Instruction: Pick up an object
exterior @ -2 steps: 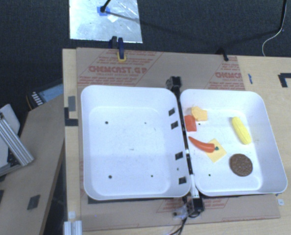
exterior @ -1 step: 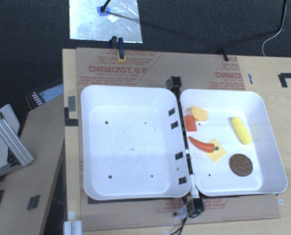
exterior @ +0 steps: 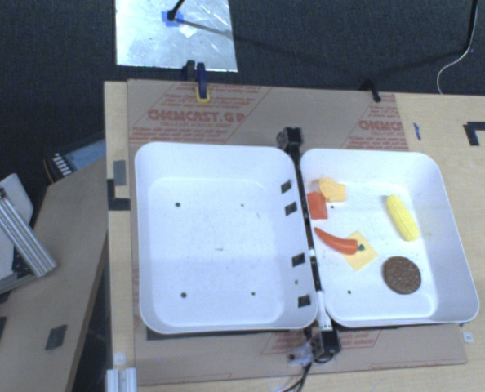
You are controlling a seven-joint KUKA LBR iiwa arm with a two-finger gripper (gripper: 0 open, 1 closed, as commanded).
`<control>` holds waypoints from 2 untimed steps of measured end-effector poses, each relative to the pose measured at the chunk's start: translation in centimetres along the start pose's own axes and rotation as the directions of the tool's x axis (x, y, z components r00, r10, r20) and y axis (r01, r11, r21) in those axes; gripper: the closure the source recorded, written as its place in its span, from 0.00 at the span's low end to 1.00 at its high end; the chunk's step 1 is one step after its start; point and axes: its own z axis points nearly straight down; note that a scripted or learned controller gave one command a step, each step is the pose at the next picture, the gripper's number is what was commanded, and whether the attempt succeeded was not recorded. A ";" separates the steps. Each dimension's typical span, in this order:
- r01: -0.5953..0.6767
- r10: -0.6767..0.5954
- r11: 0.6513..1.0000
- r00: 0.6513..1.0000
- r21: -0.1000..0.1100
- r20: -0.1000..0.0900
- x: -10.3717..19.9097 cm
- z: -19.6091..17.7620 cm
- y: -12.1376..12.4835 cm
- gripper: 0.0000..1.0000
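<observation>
In right bin, near edge: brown disc, flat, prob. hard to pinch. Mid: red chili w/ tip on yellow slice. Beyond: corn cob, clear all round, best pick imo; come fr. above, straddle narrow width. Far: orange block, yellow chunk, just beside each other. Fingers' state: can't tell.

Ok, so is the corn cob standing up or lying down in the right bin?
Lying down. The corn cob rests flat on its side on the floor of the right bin, its length running diagonally.
</observation>
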 end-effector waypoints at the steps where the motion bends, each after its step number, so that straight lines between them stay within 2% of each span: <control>1: 0.000 0.000 1.000 1.000 0.000 0.000 0.0 0.0 0.0 0.00; 2: 0.000 0.000 1.000 1.000 0.000 0.000 0.0 0.0 0.0 0.00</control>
